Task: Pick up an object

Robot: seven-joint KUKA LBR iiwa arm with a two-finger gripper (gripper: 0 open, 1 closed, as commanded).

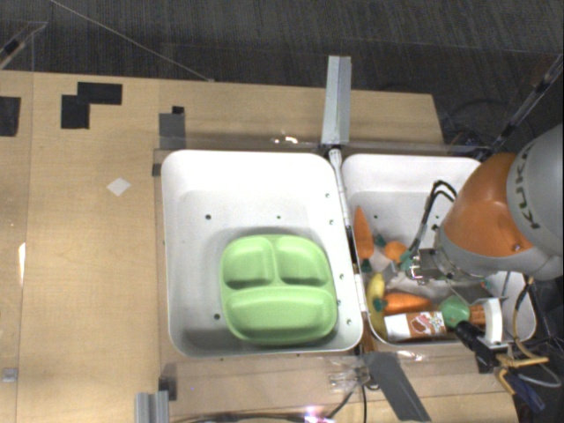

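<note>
claw (pixel 421 270) low in right bin (pixel 397 183) | above carrot (pixel 407 303) | opening unclear

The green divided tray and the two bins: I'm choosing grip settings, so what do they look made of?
Green tray: probably moulded plastic, matte to slightly satin; uniform colour, rounded compartment edges, soft highlights. Left bin and right bin: likely thin formed plastic, smooth and semi-gloss; rounded corners, even white, faint sheen. Painted metal can't be ruled out from this view.
</note>
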